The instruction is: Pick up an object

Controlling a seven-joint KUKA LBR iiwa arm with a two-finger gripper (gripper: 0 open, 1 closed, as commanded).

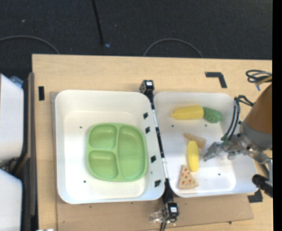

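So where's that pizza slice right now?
The pizza slice lies in the right bin, near its front-left corner, just below the yellow banana and left of the gripper.

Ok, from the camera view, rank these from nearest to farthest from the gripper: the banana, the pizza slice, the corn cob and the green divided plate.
1. Banana, right bin, just left of the gripper.
2. Pizza slice, near-left corner of the right bin, below the banana.
3. Corn cob, far end of the right bin; only slightly farther than the pizza slice.
4. Green divided plate, left bin, clearly farthest.
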